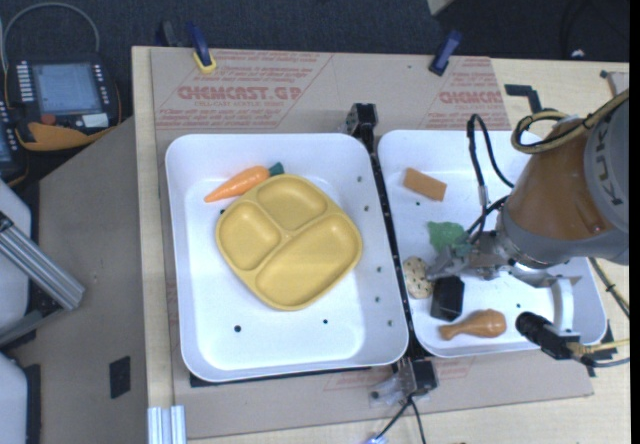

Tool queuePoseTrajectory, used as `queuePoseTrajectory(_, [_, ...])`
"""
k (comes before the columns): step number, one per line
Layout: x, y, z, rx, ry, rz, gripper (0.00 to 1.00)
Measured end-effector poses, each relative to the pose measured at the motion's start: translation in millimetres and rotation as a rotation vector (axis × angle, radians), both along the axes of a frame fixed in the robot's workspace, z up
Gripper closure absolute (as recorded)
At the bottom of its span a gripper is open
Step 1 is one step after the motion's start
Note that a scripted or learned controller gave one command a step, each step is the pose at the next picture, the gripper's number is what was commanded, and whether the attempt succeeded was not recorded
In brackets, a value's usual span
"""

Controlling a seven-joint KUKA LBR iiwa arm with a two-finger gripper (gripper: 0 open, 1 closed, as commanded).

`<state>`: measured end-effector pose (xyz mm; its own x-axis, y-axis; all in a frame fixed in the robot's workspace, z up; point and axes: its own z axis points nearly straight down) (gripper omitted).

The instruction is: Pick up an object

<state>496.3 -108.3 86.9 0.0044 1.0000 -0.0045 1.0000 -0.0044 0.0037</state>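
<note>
Grey arm's gripper [455,267] hangs low in the right bin [500,157], among a green toy [445,232], cookie [417,276] and black block [447,297]; its finger spread cannot be told.

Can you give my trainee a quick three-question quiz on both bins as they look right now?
1. True or false: the carrot lies in the same bin as the yellow divided plate.
2. Which item lies nearest the gripper? A) orange block B) green piece C) carrot
3. Fill in: the drumstick lies in the ___ bin, near its front edge.

Key: 1 true; 2 B; 3 right. The left bin holds the carrot and plate. The right bin also holds a speckled cookie by its left wall and a black object.
</note>
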Motion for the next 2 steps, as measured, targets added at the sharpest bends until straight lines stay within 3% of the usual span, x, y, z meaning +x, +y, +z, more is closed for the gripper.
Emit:
queuePoseTrajectory(1, [-1,3,10,0.004,0.002,0.003,1.00])
queuePoseTrajectory(2, [-2,-2,53,0.003,-0.001,0.004,1.00])
